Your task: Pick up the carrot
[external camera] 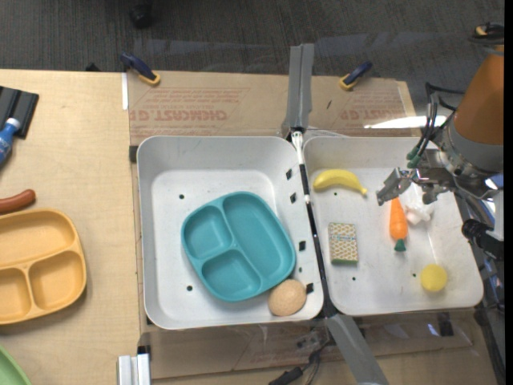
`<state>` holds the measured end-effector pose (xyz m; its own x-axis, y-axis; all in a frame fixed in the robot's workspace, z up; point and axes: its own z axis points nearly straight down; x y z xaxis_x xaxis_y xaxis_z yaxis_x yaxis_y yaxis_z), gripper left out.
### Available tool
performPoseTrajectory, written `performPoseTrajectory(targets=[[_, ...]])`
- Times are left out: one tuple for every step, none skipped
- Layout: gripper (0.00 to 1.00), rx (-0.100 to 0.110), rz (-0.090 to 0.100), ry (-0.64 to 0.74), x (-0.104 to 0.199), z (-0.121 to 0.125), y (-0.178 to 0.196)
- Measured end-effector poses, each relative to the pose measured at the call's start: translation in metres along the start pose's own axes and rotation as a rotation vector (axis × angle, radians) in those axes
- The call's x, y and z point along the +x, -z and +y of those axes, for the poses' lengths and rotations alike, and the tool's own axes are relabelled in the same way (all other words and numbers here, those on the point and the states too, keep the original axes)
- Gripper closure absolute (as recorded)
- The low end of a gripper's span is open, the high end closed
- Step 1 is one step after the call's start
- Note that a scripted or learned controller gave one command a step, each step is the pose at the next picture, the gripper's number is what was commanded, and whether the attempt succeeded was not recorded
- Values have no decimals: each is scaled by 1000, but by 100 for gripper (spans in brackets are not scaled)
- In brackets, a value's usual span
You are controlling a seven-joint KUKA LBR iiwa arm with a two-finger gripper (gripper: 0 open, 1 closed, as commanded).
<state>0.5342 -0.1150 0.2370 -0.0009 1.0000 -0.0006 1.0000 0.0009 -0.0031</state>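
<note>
Smooth, matt white plastic bins (pixel 160 239); glossy teal plastic divided plate (pixel 237 245); smooth orange plastic carrot (pixel 397 220); bare metal gripper (pixel 413 184); matt brown cardboard (pixel 208 107) at upper centre; pale wood-grain bench (pixel 64 159), left.

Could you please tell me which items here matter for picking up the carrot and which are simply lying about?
Belongs to the job: carrot, gripper, right bin.

Just lying about: banana, sponge, lemon, teal plate, egg, yellow tray.
</note>
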Motion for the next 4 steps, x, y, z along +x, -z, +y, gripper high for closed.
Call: performPoseTrajectory(targets=[[0, 1, 1, -142, -39, 15, -59], [0, 0, 1, 56, -55, 28, -146], [100, -1, 1, 53, -57, 28, -136], [100, -4, -1, 88, -19, 4, -34]])
